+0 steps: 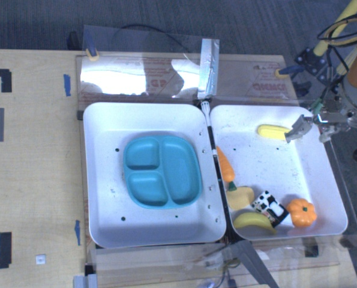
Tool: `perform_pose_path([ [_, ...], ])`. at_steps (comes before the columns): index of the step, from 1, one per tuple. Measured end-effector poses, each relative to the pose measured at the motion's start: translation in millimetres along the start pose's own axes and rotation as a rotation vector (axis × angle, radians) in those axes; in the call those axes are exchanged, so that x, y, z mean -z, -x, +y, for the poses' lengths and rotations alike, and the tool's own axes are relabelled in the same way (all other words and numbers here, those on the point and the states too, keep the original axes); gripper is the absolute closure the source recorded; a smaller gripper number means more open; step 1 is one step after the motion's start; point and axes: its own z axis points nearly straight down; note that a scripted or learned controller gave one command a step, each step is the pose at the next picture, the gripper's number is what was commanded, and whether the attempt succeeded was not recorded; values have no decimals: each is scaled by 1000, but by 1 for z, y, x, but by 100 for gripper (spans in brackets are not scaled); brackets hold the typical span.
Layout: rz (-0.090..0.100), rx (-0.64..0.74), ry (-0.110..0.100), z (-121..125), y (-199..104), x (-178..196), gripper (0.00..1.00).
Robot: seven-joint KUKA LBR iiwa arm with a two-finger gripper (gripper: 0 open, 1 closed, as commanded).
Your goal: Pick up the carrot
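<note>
The carrot (225, 165), orange with a green end, lies in the right bin (322, 179) against its left wall, pointing toward the back. My gripper (312, 129) hovers over the bin's back right corner, well to the right of the carrot. It stands open, and nothing shows between its fingers (297, 128). A yellow piece (272, 131) lies just left of the near finger.
Along the right bin's front lie a pale yellow fruit (241, 197), a banana (253, 221), a black-and-white cow toy (269, 206) and an orange pumpkin (302, 213). The left bin (100, 161) holds a blue divided plate (163, 171). Cables (334, 35) hang at the back right.
</note>
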Motion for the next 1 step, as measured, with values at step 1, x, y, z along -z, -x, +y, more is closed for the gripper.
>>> perform_pose_path([
  [1,2,267,-3,-61,45,-82,0],
])
